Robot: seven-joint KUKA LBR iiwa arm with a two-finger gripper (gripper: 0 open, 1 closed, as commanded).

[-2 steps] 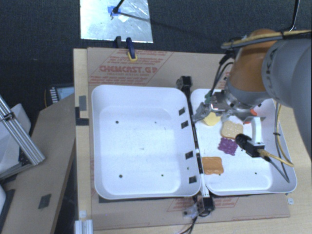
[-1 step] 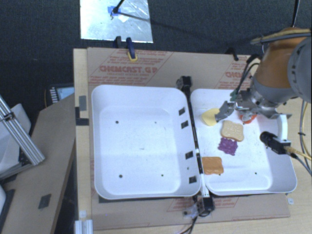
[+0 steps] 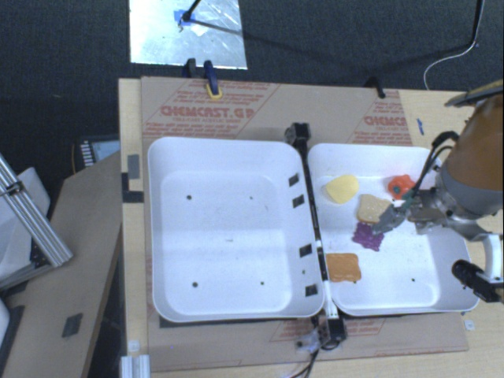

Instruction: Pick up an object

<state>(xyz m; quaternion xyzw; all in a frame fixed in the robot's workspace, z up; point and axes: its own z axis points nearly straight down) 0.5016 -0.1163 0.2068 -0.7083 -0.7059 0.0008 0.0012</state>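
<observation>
Red print on the cardboard [image 3: 260,105] reads "CHEMCAST GP". In the right bin [image 3: 409,294] the hand [image 3: 388,220] hangs over the purple piece [image 3: 367,236] and tan block [image 3: 370,208]; whether it grips anything cannot be told.

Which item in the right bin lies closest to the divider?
The brown flat piece, almost against the divider; the yellow piece sits farther in.

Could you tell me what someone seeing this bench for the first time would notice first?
The small cluster of coloured items in the right bin stands out: a yellow piece, an orange piece, a tan piece, a purple piece and a brown slab near the divider. The gripper reaches in from the right, low over the tan and purple pieces. The left bin is plain white by contrast.
</observation>
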